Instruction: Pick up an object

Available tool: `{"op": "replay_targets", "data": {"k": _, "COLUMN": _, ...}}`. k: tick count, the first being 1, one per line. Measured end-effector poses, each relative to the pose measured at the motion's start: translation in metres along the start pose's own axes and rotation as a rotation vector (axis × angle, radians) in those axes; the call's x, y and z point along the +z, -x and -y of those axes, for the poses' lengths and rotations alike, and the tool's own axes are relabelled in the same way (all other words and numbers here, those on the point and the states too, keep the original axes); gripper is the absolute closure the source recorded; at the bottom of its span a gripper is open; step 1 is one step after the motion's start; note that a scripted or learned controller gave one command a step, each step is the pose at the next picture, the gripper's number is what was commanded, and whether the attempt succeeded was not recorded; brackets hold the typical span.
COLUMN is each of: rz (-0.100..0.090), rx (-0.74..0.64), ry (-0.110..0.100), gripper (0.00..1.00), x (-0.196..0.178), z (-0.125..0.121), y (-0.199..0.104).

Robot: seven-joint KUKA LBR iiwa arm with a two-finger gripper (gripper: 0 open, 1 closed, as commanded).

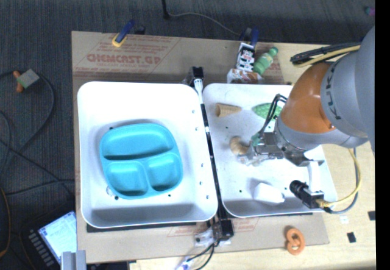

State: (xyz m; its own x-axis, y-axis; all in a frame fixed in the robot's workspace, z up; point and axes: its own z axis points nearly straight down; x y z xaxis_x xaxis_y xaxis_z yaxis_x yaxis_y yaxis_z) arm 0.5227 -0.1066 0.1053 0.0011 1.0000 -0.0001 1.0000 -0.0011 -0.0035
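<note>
Two shallow white bins sit side by side on a brown board in the middle of the frame. The left bin (91, 141) holds a blue divided tray (141, 160) with one long compartment along the top and two smaller ones below; it lies a little left of the bin's centre. The right bin (237, 205) holds several small things: a tan cone (228, 110) near its upper left, a green object (264, 110) just right of the cone and partly hidden by the arm, a small tan piece (239, 146) near the middle, and a white block (268, 192) towards the lower edge. The arm (317, 107) reaches in from the right side of the frame, its orange band over the upper right part of that bin, and the gripper (261, 152) hangs low over the bin's centre, just right of the tan piece and close to touching it. I cannot tell whether it is open or closed, and nothing can be made out in its grasp. Above the right bin, on the board's upper edge, stand a small printed package (244, 63) and a green bottle (264, 61). A blue and yellow clamp (123, 32) sits at the board's upper left, and an orange ring (295, 238) lies below the right bin near the lower right of the frame
</note>
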Motion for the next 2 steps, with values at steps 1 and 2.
{"op": "replay_targets", "data": {"k": 1, "rz": 0.002, "rx": -0.002, "ry": 0.005, "gripper": 1.00, "x": -0.0514, "z": -0.0836, "y": 0.0349}}
{"op": "replay_targets", "data": {"k": 2, "rz": 0.002, "rx": -0.002, "ry": 0.003, "gripper": 0.00, "x": -0.0510, "z": -0.0832, "y": 0.0348}}
